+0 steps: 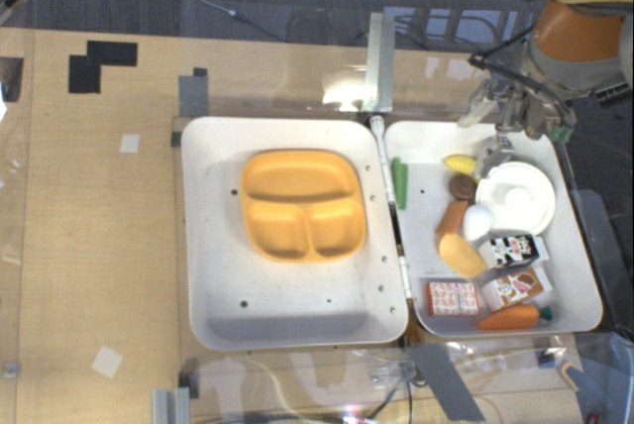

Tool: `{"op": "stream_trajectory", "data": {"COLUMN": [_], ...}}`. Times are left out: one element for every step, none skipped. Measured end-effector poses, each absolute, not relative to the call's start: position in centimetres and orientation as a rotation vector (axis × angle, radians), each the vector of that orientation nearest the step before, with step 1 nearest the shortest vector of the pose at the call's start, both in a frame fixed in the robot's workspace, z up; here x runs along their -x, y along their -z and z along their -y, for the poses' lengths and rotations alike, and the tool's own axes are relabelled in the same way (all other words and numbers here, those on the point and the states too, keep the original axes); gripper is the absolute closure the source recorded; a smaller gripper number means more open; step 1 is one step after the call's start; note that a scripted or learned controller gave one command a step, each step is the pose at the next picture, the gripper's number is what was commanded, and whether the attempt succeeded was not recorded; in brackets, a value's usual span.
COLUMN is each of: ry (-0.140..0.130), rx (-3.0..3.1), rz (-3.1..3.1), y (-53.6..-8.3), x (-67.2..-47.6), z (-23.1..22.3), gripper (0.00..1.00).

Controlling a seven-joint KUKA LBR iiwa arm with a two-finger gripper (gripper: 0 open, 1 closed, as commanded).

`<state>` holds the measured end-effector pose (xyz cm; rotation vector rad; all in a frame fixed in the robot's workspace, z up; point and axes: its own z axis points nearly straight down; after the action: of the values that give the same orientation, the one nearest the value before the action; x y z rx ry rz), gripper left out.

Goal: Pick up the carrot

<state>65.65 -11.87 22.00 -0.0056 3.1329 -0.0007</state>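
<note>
The carrot (pixel 509 317) lies along the right bin's (pixel 584 244) front edge, long axis nearly left-right, green top toward the right. The gripper (pixel 515 115) hovers over that bin's far rim, well apart from it; I cannot tell its grip state.

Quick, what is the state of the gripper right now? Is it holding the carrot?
Gripper: open or closed cannot be told; it holds nothing visible. It is at the far edge of the right bin, and the carrot lies at the near edge.

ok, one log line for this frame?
task: pick carrot | carrot: front edge of right bin, untouched | pincer: over bin's far edge, away from carrot | phase: pre-grasp
</note>
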Motion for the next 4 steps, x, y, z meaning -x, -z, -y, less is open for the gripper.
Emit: {"op": "stream_trajectory", "data": {"ry": [-0.002, -0.001, 0.001, -0.001], "rx": [-0.409, -0.376, -0.351, -0.426], "rz": [-3.112, -3.105, -3.102, -3.089], "y": [-11.6, -9.2, -9.2, -9.2], "x": [-63.5, -55.2, -56.6, -53.0], "z": [9.6, 9.7, 8.7, 8.4], "gripper": [0.0, 0.0, 0.0, 0.0]}}
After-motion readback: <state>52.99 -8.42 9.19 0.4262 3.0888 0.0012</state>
